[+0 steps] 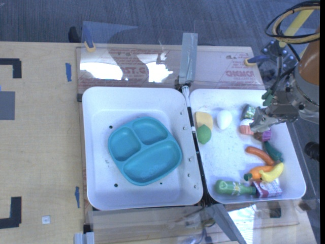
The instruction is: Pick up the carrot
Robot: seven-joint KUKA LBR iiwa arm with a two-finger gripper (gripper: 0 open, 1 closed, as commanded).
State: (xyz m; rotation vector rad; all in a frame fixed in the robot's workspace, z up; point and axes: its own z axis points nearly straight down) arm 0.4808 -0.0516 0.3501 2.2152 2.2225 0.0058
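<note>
Carrot lies below the gripper, toward the camera.
You see the carrot [259,154] slanting left-to-right under the gripper [262,123]; whether its jaws are spread, you cannot tell.

The arm [307,70] enters from the right edge of the view, with its orange band at the top and dark cables beside it, and it bends downward so that the hand [264,122] hangs low, pointing to the left and slightly down.
</note>
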